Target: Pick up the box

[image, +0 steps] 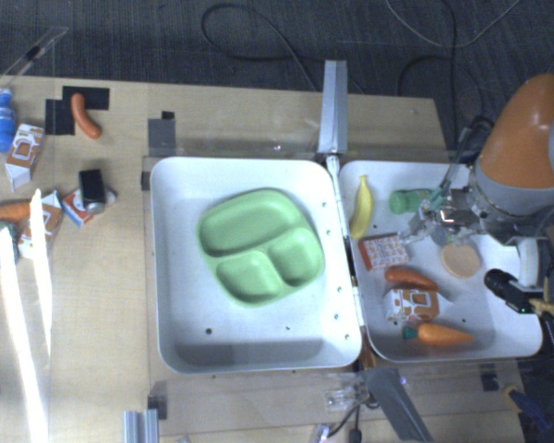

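Camera view looks down on two white bins: the left bin (pixel 166 275) holds a green divided tray (pixel 258 245), and the right bin (pixel 526 340) holds the smaller things. The arm (pixel 531 146) enters from the right, and its grey and orange body covers the right bin's upper right corner. The gripper (pixel 432 215) is a tangle of dark and shiny parts over the bin's upper middle; whether its jaws stand wide or narrow cannot be told, and nothing can be made out between them.

The box (pixel 383 250), flat with a red and white print, lies in the right bin just beside the dividing wall, below the banana (pixel 361 206). Its long axis runs roughly left to right, tilted slightly up toward the right, and its right end sits just beside the gripper's lower left side. Its printing is too small to read.

Below the box an orange carrot-like piece (pixel 411 278) nearly touches its lower edge. A small carton (pixel 413 305) and a second carrot (pixel 441 336) lie further down. A green item (pixel 410 200) sits beside the gripper, partly hidden by it, and a tan disc (pixel 461 261) lies to the right. The box has little room on the left, where the wall stands close.
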